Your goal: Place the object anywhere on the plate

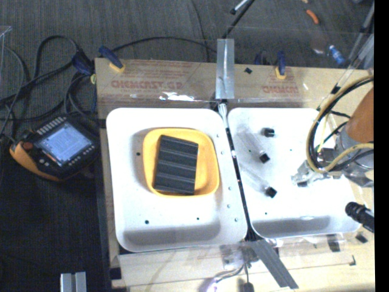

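Over the right bin, near its right wall, the end effector can be seen, low and close to the white floor. Whether it is wide or narrow cannot be told, because it is small and blurry and partly hidden by cables, and nothing can be seen held in it. A dark ridged block is already lying flat on the yellow plate, which sits in the middle of the left bin. The block is well inside the plate's rim, a little tilted. So the job looks done, or very nearly done, judged from how things lie. Three small black bits are spread on the floor of the right bin, well apart from each other and from the plate. For the step to be done well, the arm should be lifted up and kept away from the left bin, so the block is not bumped off the plate. The small bits should be left alone.
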`<state>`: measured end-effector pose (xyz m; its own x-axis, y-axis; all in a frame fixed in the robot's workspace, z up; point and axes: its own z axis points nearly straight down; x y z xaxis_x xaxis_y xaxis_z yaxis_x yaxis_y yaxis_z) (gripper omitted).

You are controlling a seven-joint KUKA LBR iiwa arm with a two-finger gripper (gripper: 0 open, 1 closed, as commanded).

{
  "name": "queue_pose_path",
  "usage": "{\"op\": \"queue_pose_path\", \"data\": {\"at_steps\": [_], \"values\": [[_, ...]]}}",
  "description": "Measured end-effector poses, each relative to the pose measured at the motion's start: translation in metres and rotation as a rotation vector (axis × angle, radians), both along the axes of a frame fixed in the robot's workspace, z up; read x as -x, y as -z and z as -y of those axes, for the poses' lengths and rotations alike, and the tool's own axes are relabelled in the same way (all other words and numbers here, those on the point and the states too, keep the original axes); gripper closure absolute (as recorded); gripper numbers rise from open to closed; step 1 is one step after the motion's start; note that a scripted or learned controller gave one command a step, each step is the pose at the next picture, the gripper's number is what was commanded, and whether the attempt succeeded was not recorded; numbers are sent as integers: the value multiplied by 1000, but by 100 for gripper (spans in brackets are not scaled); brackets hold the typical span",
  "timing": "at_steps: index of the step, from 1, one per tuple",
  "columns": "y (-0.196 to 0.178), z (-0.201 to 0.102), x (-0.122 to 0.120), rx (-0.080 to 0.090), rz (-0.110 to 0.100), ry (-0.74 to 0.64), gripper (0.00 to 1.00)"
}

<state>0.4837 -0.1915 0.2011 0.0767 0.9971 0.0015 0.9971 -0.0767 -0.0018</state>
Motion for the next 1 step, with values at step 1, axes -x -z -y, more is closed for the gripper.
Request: {"op": "queue_pose_path", "data": {"at_steps": [1], "values": [[0, 0, 0, 0, 0, 0, 0]]}}
